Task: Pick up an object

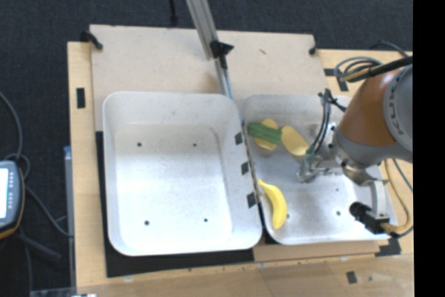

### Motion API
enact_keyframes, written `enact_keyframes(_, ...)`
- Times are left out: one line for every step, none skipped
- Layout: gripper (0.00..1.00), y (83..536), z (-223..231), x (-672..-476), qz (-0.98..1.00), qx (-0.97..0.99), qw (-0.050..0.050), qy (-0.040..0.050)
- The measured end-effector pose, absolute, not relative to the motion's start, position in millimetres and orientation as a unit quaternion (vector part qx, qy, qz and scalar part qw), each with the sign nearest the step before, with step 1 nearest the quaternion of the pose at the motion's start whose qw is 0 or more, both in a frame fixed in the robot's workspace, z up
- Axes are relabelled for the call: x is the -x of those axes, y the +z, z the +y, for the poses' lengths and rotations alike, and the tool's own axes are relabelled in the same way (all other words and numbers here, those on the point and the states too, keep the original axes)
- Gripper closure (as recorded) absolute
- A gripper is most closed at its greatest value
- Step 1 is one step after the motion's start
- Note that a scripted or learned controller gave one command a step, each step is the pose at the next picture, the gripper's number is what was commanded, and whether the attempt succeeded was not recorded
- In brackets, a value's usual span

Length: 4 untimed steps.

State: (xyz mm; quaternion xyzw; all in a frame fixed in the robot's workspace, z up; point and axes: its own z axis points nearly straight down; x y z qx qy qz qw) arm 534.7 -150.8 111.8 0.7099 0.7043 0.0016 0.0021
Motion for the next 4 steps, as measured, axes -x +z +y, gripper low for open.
enact_keyframes(1.00,174.3,-146.1,-534.8,0.708,-0.706,0.004,0.0023)
enact_keyframes(1.00,219.1,-147.3,-532.1,0.709,-0.706,0.003,0.0019)
enact_keyframes(1.00,246.8,-148.3,-533.9,0.709,-0.705,0.003,0.0016)
enact_keyframes(1.00,248.2,-105.2,-541.2,0.710,-0.705,0.001,0.0014)
